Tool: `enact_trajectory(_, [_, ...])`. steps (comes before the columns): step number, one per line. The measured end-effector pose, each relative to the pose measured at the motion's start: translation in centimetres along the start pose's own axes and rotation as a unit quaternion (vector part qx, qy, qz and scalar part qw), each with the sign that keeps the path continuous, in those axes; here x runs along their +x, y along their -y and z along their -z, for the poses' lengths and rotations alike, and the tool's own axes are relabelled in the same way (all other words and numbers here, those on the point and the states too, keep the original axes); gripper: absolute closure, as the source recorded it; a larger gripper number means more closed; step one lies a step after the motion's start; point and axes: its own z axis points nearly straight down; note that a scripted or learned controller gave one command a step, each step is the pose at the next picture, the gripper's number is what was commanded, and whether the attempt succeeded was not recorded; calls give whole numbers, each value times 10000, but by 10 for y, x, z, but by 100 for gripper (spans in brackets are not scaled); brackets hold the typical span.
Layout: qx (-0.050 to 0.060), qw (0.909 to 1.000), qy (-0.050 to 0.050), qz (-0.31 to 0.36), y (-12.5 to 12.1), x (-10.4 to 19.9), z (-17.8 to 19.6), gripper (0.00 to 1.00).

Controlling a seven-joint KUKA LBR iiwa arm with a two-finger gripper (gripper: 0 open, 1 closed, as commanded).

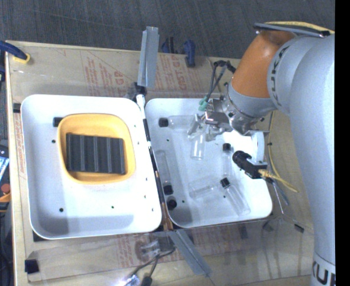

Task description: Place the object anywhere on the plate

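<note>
So far nothing lies on the yellow plate (97,124) in the left bin (38,159), while the gripper (206,123) hangs over the far part of the right bin (255,204), near a clear bottle (197,148); whether it grips anything I cannot tell.

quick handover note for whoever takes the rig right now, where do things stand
Gripper: low in the right bin, upper part, by clear plastic pieces; whether it holds anything cannot be told.
Plate: yellow, in the left bin, with a dark ridged insert on it.
Done: nothing from the right bin on the plate yet.
Left: secure an object, carry it across to the left bin, set it on the plate.
</note>
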Motion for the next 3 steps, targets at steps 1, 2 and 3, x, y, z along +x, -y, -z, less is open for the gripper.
enact_trajectory(1, [-4, 10000, 10, -95, -32, 62, -11, 100])
enact_trajectory(2, [-17, 9971, 13, 758, -40, 139, -8, 100])
enact_trajectory(3, [9, 9762, 15, 2167, -20, 159, -11, 100])
